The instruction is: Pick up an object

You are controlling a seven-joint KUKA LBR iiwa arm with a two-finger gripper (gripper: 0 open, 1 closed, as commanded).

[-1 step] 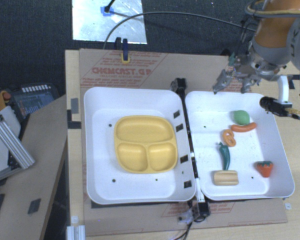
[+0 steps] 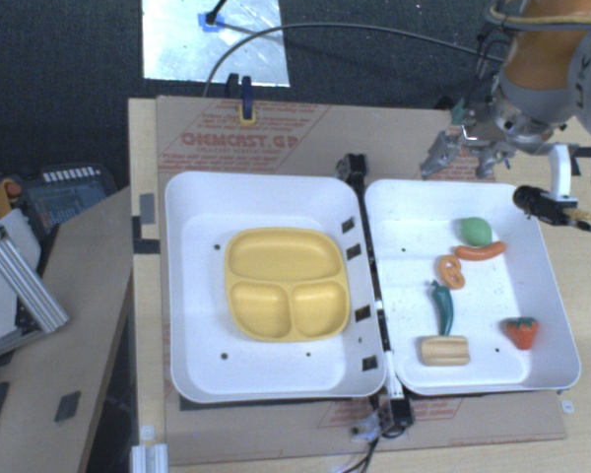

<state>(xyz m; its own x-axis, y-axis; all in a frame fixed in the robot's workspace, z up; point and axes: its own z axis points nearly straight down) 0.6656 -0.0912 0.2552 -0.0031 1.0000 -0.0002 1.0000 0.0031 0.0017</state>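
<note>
Objects, 6 small toy foods including a green round piece (image 2: pixel 476 231) and a red strawberry (image 2: pixel 520 332), are spread in the right white bin (image 2: pixel 547 264). Spread, empty fingers (image 2: pixel 465 156) are held above its far edge.

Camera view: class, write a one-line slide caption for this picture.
Pincer above the right bin's far edge, toy foods untouched inside; yellow divided tray in the left bin.

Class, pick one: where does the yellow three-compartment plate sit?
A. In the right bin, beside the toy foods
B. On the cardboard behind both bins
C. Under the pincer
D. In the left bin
D: the yellow plate lies alone in the left bin, apart from the toy foods in the right bin.
</note>
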